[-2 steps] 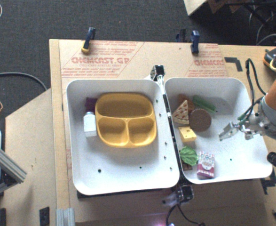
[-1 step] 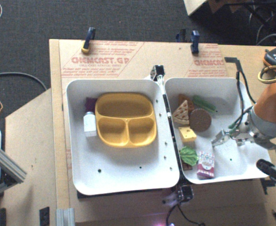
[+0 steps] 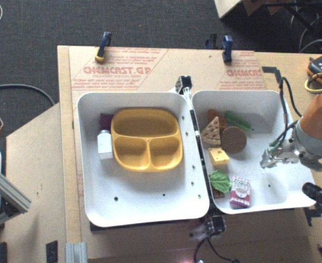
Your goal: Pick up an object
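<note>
The right bin (image 3: 259, 100) holds several toy foods. A pizza slice (image 3: 211, 130) lies beside a brown round patty (image 3: 233, 139), with a green piece (image 3: 237, 120) behind them. Nearer the front are a yellow cheese cube (image 3: 219, 156), a green leaf (image 3: 220, 181) and a pink packet (image 3: 240, 192). My gripper (image 3: 269, 159) hangs low over the bare right part of this bin. It is to the right of the patty and apart from every object. I see nothing in it.
The left bin (image 3: 89, 147) carries a yellow divided plate (image 3: 146, 139), a white bottle (image 3: 105, 145) and a dark purple item (image 3: 106, 119). A ridge (image 3: 196, 147) separates the bins. Clamps (image 3: 102, 46) sit at the board's back edge. Cables (image 3: 284, 100) run along the right bin's far side.
</note>
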You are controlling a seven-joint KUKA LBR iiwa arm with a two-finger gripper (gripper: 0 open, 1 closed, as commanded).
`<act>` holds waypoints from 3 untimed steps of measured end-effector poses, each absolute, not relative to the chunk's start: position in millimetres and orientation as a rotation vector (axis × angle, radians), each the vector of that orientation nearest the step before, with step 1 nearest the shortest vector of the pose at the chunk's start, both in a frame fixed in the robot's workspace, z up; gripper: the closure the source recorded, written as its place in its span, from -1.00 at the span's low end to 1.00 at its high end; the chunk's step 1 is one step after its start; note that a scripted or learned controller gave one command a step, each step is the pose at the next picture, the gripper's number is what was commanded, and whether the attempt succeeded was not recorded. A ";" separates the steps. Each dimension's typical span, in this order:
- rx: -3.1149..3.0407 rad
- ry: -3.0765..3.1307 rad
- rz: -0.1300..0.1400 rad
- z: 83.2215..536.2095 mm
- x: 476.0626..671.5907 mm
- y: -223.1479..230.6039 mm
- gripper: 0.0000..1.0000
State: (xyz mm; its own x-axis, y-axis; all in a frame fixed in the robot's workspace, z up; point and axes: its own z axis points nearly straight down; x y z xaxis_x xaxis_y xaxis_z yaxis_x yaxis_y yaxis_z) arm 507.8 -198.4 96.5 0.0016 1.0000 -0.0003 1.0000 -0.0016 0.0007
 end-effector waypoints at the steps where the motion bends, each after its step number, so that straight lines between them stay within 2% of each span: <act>1: 2.216 2.217 0.003 139.6 511.2 -200.7 1.00; 3: 2.215 2.218 0.004 227.6 515.2 -192.8 1.00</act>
